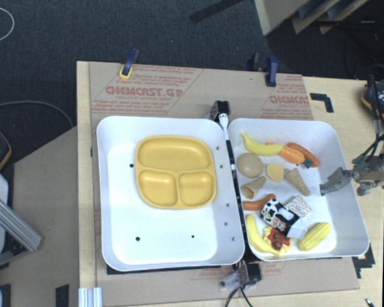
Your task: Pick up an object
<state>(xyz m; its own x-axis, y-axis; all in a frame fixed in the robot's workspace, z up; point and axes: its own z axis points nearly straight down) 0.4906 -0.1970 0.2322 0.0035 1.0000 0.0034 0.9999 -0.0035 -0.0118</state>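
**Now: gripper at the right bin's edge**

You see the gripper [334,182] over the right bin [343,145], near its right wall; whether it is open or closed cannot be told. Toy food lies left of it: a banana [258,146], carrot [299,153], corn cob [315,236]. The left bin [115,197] holds a yellow divided tray [175,171].

You get even, fairly bright light from overhead, and the white bins [115,197] glare slightly, washing out their walls. Shadows are soft and short (look under the yellow tray [175,171]). Detail is soft overall; the small toys blur together, and the dark floor [58,25] loses texture.
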